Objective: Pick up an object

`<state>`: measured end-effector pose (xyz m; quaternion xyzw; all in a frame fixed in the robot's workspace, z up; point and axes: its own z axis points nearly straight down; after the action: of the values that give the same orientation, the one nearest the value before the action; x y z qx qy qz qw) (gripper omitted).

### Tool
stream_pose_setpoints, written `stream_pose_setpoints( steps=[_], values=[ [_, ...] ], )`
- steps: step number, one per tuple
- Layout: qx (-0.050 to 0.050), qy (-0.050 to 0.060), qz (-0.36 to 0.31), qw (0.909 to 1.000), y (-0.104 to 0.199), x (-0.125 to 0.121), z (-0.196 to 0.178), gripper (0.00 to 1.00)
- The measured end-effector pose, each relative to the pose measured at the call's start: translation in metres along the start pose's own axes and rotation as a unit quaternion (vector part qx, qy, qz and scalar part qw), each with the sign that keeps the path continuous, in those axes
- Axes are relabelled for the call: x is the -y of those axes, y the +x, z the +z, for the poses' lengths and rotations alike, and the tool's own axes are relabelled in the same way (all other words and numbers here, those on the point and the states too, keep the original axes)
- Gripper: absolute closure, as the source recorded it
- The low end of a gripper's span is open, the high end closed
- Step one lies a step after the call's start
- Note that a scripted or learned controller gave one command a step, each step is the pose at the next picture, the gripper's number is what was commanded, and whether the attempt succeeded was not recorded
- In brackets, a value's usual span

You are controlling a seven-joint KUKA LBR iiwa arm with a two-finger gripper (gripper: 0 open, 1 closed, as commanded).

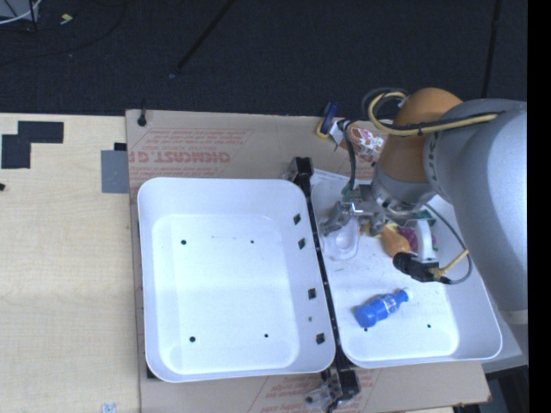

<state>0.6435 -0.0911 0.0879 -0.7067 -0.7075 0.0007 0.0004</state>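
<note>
Pale wood bench (60, 274) carries a brown cardboard sheet (215, 144), and on it you find two white bins side by side, the left bin (155, 198) and the right bin (469, 344). Note the grey arm (499, 196) reaching over the right bin's far half, its gripper (344, 218) low near that bin's left wall above a clear glassy item (344, 244); you cannot tell whether the gripper is wide, narrow or holding anything. Locate the blue bottle (380, 308) lying on its side toward the right bin's front, apart from the gripper, and a small orange and pink cluster (398, 239) just beside the wrist.
</note>
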Motion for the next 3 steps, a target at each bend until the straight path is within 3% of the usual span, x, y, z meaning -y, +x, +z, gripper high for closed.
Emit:
stream_pose_setpoints(
  steps=[1,2,3],
  values=[
    [0.000,0.000,0.000,1.0000,-0.005,0.000,0.000,0.00],
    [-0.001,0.001,-0.001,1.0000,-0.004,-0.001,-0.013,1.00],
    [0.000,0.000,0.001,1.0000,-0.048,0.000,-0.026,1.00]
  ],
)
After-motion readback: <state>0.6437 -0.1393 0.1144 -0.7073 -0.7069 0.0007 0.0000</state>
